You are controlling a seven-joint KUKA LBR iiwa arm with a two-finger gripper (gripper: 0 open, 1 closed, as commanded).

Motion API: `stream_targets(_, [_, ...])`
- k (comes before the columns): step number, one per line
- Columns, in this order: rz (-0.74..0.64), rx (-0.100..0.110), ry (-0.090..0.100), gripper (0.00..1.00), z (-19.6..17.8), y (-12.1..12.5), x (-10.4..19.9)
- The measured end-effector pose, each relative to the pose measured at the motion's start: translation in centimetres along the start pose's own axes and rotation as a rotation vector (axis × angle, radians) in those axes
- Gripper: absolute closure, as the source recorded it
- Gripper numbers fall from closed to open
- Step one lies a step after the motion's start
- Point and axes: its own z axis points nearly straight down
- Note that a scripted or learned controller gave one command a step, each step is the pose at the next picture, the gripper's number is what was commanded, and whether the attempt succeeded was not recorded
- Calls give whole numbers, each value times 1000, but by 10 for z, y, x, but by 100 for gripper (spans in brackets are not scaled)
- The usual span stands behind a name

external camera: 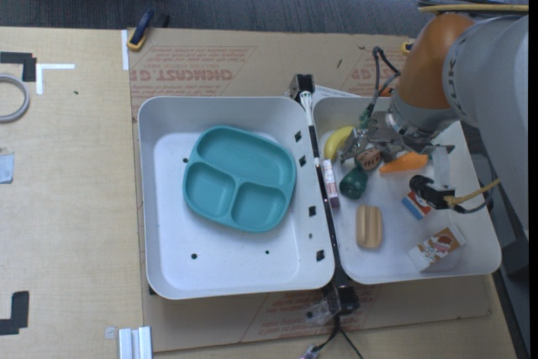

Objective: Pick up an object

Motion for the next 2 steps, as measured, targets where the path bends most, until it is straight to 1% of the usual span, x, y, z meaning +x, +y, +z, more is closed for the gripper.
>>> stream_targets(1, [0,0,0,100,-10,0,0])
stream_targets(2, [-1,-2,-1,100,-148,-12,23])
